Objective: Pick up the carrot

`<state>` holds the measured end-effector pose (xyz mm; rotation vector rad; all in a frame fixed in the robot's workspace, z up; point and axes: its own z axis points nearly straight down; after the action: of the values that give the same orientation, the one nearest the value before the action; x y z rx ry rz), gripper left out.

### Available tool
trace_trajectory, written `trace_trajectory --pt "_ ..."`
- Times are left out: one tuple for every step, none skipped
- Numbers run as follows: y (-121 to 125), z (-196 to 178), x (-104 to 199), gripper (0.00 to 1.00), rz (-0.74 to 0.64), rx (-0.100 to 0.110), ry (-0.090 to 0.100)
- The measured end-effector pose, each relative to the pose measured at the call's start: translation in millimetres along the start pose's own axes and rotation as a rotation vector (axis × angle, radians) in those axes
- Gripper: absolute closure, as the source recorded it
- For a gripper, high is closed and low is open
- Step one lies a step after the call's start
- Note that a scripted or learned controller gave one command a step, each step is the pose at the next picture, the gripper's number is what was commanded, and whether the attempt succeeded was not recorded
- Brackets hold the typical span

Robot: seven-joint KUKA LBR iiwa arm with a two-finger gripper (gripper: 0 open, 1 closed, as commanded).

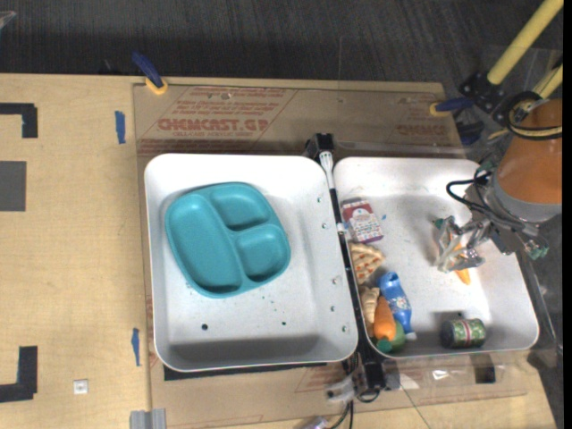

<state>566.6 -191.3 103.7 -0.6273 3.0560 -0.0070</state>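
We locate the orange tapered carrot (385, 320), long axis near upright, lower-left of the claw (454, 247); claw state indeterminate.

Faint red print along the cardboard sheet (223, 114) just behind the left bin (161, 239), large line reading roughly "CHEMCAST GP", smaller lines above it too blurred to read; red-and-white label on a packet (362, 222) right of that bin, wording illegible

dark ribbed floor (268, 21) behind a tan wooden bench (71, 239).
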Motion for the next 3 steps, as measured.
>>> trace_trajectory --pt "0.4 0.9 0.4 0.0 0.0 -0.001 0.001" --pt "-0.1 -11.3 -3.5 1.0 0.0 0.003 -0.009" --pt "0.2 -10.5 -3.2 0.0 0.0 0.002 -0.007"
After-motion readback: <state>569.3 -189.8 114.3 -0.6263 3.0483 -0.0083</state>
